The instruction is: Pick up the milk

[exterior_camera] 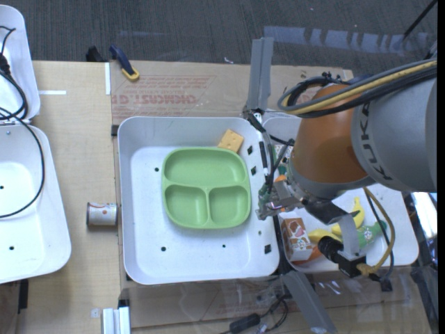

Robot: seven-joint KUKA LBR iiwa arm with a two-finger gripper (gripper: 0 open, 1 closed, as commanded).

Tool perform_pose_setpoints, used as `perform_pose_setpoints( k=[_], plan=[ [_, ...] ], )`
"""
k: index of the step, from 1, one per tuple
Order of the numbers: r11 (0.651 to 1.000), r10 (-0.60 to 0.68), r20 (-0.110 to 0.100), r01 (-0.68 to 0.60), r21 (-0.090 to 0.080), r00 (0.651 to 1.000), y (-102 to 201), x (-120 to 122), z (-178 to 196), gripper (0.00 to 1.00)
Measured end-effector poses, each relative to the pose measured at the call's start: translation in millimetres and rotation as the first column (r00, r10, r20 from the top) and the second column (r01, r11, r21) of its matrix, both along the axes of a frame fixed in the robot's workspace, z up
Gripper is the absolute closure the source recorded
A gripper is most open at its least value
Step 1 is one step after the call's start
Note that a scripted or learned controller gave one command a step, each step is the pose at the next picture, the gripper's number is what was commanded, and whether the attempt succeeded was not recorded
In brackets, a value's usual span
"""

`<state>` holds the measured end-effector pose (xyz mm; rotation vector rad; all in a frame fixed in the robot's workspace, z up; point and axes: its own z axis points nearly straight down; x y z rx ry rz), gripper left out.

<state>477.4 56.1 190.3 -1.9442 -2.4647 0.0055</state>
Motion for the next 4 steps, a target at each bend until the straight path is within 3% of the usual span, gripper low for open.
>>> perform_pose_setpoints(
  k=[1, 2, 3, 4],
  plan=[
    [0.988, 0.152, 0.003, -0.152, 0.000, 0.988, 11, 1, 10, 1.00],
    [0.989, 0.148, 0.003, -0.148, -0.001, 0.989, 10, 2, 19, 1.00],
    [0.937, 0.348, 0.002, -0.348, 0.000, 0.937, 48, 0, 21, 1.00],
    [0.884, 0.468, 0.002, -0.468, 0.001, 0.884, -17, 1, 1, 1.00]
  ],
)
